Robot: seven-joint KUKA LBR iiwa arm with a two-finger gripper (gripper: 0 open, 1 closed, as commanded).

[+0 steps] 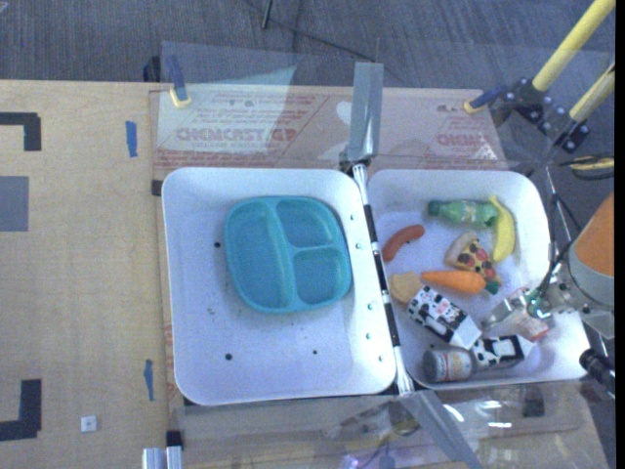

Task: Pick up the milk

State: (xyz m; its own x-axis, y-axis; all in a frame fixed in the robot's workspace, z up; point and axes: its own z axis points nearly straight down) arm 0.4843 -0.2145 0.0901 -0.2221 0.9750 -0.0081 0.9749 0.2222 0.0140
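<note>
Bench: pale wood top [68, 291] at left, grey carpet floor beyond it at top, black tape marks on the wood, blue tape bits near the bin edge
Cardboard: brown sheet [264, 130] with red print under the far side of both bins, partly behind clear plastic
Left bin: white, shallow [195, 360], holds a teal divided tray [288, 252] lying flat toward its far half, few dark specks on the bare floor
Right bin: white [532, 189], crowded with toy food
Milk: black-and-white cow-print carton [441, 316] lying on its side, tilted, near the middle of the right bin, left of the gripper, just below the carrot, white cap end pointing toward the can
Carrot: orange [454, 281], lying across, touching or just beside the milk's upper edge
Pizza slice: [471, 253] just above carrot
Banana: yellow [504, 231] along the far right side, beside a green bottle [461, 211] lying flat
Sausage: red-orange [402, 241] near the left wall, far half
Cookie-like piece: tan [403, 287] by the left wall, just left of the milk
Can: silver and brown [449, 363] lying at the near edge, next to a small black-and-white item [503, 351], can't tell what it is
Arm: grey with orange band [598, 247], coming in at right edge
Gripper: [527, 306] low over the right bin's right side, near the milk but apart from it, metal parts cluttered, finger opening can't be told, nothing seen between them
Yellow poles: [576, 37] top right, off the bench
</note>
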